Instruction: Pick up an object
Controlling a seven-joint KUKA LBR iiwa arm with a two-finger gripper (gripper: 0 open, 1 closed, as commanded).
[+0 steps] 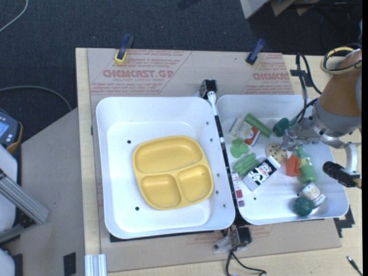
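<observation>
The right bin holds a heap of small things. Among them are a green stick-shaped piece, a white and red packet, a green round lid, a black and white carton, an orange piece, a green bottle, a teal lump, and a small can beside a dark green ball. My gripper hangs low over the right part of this bin, just above the orange piece and the green bottle.
The left bin carries a yellow three-part tray. A black divider strip runs between the bins. The grey arm with its orange band comes in over the right bin's far right edge. Clamps sit at the board's back.
</observation>
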